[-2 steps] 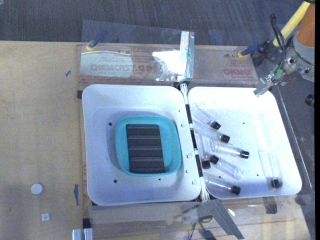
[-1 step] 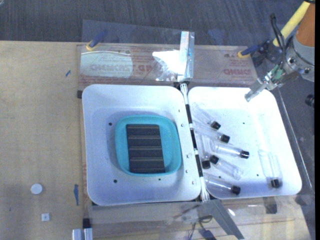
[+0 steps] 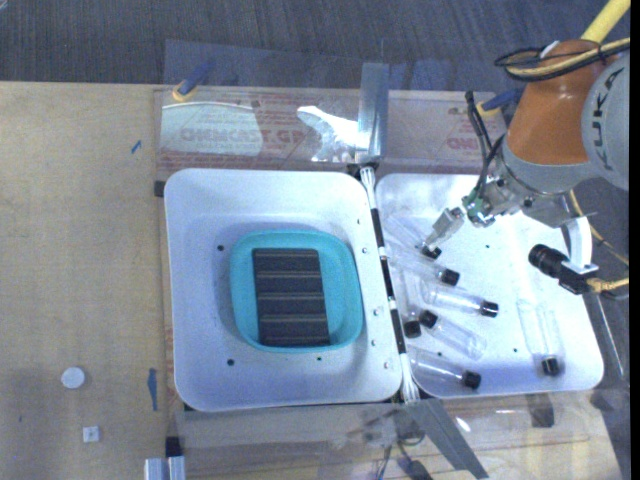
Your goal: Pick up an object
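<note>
I am reaching in from the right, my arm [image 3: 560, 118] hanging over the far right corner of the right bin [image 3: 575, 358]. My gripper [image 3: 436, 246] is slanting down and to the left, its tip sitting low over the bin's left half, near the wall shared with the left bin [image 3: 190, 268]. Whether it is spread or pressed together, I cannot tell: the tip is too small and dark to read.

The clear tubes [image 3: 460, 303] with black caps are lying scattered across the right bin's floor. One tube [image 3: 405, 233] is lying right by my tip, just to its left and slightly farther back; I cannot tell if I am touching it. Others are lying nearer the front: one capped tube just below my tip, a longer one beyond it toward the middle, and one at the front edge [image 3: 445, 373]. Another is lying apart by the right wall [image 3: 545, 343].

In the left bin a teal tray [image 3: 240, 288] is resting, carrying a dark ribbed block [image 3: 290, 296], well apart from my gripper.
</note>
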